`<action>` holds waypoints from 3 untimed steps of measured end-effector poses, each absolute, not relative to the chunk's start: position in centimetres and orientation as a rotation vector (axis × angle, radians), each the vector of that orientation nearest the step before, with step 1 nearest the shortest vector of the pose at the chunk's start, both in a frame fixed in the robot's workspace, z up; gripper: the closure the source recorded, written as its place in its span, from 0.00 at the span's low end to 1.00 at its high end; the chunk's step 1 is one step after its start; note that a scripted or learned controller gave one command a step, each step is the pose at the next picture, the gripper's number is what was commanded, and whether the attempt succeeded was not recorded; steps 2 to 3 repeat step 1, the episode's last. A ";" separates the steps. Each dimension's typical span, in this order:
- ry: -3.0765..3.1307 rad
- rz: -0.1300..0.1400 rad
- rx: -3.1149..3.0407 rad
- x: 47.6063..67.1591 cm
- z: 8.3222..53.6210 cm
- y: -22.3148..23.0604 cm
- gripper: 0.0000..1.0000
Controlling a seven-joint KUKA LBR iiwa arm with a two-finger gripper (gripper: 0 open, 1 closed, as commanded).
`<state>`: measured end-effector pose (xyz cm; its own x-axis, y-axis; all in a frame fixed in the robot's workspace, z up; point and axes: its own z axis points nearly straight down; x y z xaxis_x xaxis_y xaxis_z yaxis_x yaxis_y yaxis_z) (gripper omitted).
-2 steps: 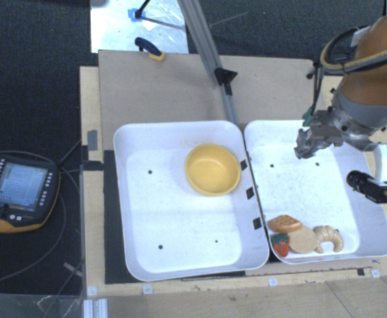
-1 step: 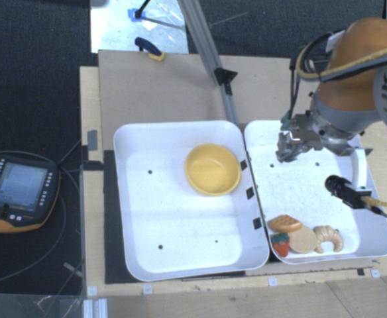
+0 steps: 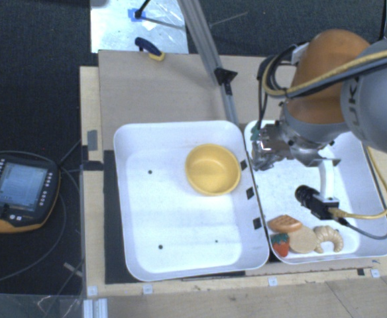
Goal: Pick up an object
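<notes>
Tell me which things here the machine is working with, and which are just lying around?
Part of the job:
- yellow bowl in the left bin
- toy foods in the right bin
- the arm's hand

Just lying about:
- control pendant on the floor
- blue-and-yellow clamp
- tripod leg

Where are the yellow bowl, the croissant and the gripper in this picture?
yellow bowl (image 3: 212, 169): camera view, on the inside bottom of the bowl.
croissant (image 3: 330, 238): camera view, on the middle of its curved body.
gripper (image 3: 266, 146): camera view, on the metal end below the wrist.
</notes>
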<state>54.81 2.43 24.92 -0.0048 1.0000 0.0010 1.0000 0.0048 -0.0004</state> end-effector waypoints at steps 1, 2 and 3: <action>-2.226 -0.002 -2.216 55.2 24.8 7.7 1.00; -2.226 -0.002 -2.216 55.2 24.8 7.7 1.00; -2.226 -0.002 -2.216 55.2 24.8 7.7 1.00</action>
